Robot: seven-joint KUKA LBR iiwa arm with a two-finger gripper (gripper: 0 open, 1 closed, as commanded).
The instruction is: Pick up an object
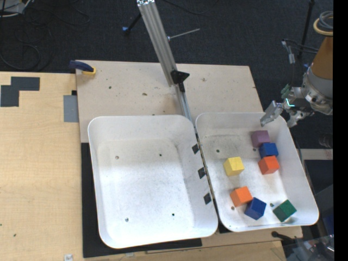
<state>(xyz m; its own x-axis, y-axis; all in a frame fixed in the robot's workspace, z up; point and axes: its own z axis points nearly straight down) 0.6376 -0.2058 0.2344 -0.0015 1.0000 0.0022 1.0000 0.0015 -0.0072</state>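
Two shallow plastic bins (pixel 147 227) are showing white, speckled grey. Small cubes are showing as follows: purple cube (pixel 260 137); two blue cubes (pixel 268 149) (pixel 255 208); two orange cubes (pixel 268 165) (pixel 241 196); yellow cube (pixel 234 166); green cube (pixel 284 210). The wooden surface (pixel 130 88) is showing pale tan.

My jaws hang at the 1 o'clock corner of the right shallow white plastic bin (pixel 305 174), which sits on the pale wooden desk (pixel 217 86) touching the left shallow white plastic bin (pixel 141 125) at its 9 o'clock. Inside the right bin, toward 1 o'clock, the purple cube (pixel 260 137), upper blue cube (pixel 268 149) and red-orange cube (pixel 268 165) run in a line toward 6 o'clock. The yellow cube (pixel 234 166) lies at 9 o'clock of them. The orange cube (pixel 241 196), lower blue cube (pixel 255 208) and green cube (pixel 284 210) lie along the 6 o'clock edge.
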